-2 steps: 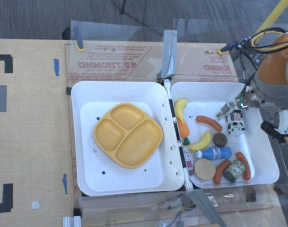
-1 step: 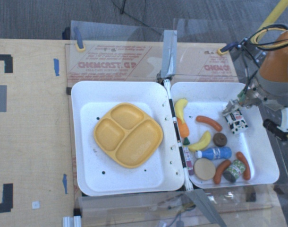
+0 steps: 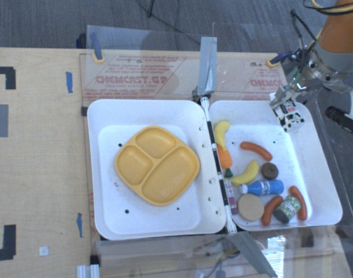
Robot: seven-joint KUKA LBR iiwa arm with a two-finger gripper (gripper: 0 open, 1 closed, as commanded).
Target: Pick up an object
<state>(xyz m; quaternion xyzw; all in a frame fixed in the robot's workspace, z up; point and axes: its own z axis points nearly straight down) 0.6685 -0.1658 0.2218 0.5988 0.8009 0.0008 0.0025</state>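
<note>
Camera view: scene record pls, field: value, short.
arm: gripper over right bin's far right corner
held: small black-and-white object at its tip, grasp unclear
left bin: yellow divided plate
right bin: two bananas, carrot, sausages, blue bottle, tan disc, green can

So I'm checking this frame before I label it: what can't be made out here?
- The tool, at the right bin's far corner: too small and cluttered to tell open from shut.
- The arm: cut off by the top and right edges.
- The green can: label too small to read.
- The carrot: partly tucked against the bin divider.
</note>
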